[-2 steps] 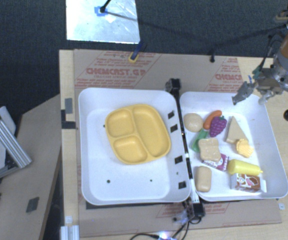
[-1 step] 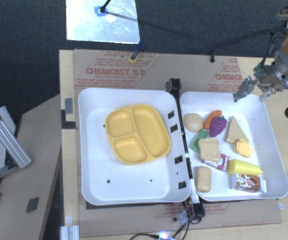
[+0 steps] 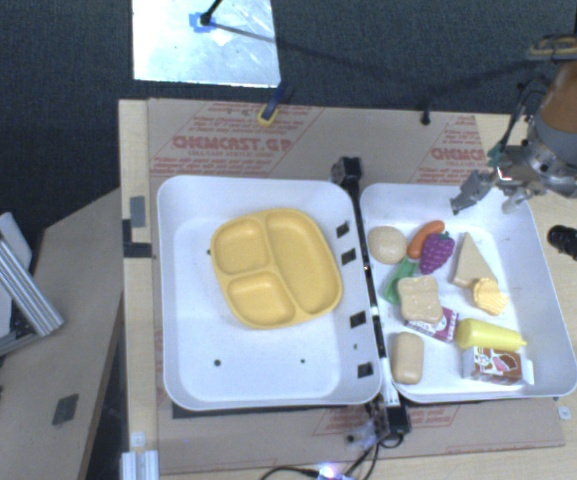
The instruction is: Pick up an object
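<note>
My gripper (image 3: 489, 194) hangs over the far right corner of the right bin (image 3: 553, 298), its two grey fingers spread open with nothing between them. Below and to its left lie toy foods: a purple grape bunch (image 3: 436, 251), an orange carrot (image 3: 427, 236), a beige round roll (image 3: 386, 244), a cheese wedge (image 3: 471, 262), a toast slice (image 3: 420, 299), a yellow bottle (image 3: 488, 334), a small yellow piece (image 3: 488, 295) and a tan oblong piece (image 3: 407, 357).
The left bin (image 3: 183, 363) holds a yellow divided plate (image 3: 275, 266). A black divider (image 3: 361, 268) runs between the bins. A red and white packet (image 3: 495, 365) lies at the right bin's near side. A shiny metal sheet (image 3: 206, 26) lies beyond the bench.
</note>
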Motion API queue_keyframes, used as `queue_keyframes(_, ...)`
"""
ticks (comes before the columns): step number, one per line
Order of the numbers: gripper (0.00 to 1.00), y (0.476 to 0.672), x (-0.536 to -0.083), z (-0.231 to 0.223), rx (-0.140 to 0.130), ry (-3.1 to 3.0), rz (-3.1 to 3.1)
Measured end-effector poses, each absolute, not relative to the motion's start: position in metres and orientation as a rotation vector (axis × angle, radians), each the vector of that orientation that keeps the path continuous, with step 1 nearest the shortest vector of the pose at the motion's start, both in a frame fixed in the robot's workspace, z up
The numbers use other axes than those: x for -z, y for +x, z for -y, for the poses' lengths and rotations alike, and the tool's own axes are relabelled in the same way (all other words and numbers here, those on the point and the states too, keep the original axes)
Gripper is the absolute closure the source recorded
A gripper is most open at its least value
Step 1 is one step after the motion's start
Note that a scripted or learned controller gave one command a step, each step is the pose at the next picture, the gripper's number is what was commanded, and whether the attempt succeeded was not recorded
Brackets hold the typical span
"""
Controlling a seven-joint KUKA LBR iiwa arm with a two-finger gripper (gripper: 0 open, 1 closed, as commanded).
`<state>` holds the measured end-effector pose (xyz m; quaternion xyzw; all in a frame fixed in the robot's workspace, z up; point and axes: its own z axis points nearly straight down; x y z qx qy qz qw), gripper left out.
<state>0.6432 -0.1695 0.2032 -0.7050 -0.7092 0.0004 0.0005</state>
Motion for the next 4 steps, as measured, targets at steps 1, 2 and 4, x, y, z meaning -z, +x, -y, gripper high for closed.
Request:
queue_keyframes(1, 0.00, 0.646, -0.151, 0.159, -0.002, -2.213, 2.227)
queue_keyframes(2, 0.00, 0.637, -0.104, 0.163, -0.002, -2.218, 2.222)
queue_keyframes(4, 1.00, 0.642, -0.101, 0.164, 0.012, -2.228, 2.235)
